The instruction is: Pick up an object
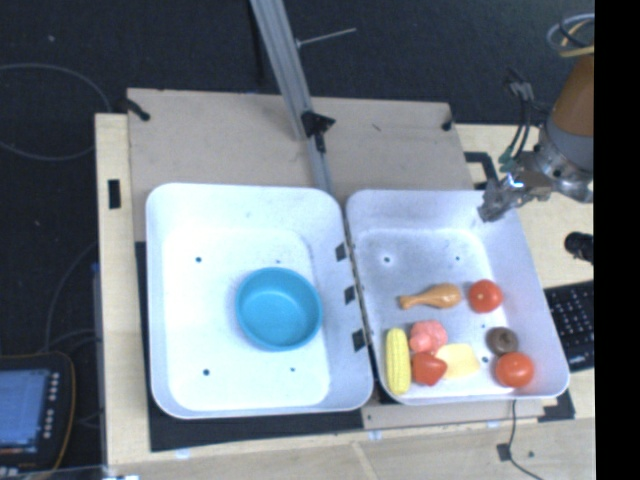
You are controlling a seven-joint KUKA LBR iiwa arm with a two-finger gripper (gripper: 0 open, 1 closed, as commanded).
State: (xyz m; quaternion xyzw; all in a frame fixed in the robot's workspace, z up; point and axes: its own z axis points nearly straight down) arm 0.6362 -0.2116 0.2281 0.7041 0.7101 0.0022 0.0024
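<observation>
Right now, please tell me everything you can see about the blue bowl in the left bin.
The blue bowl is round, plain light blue, and looks like smooth plastic. It stands upright with its opening facing up, and nothing lies inside it. It rests on the floor of the left white bin, a little right of the middle and toward the near side. Nothing else touches it; it stands apart from the bin's walls. The food items lie in the other bin, and the gripper is far away from it.
</observation>
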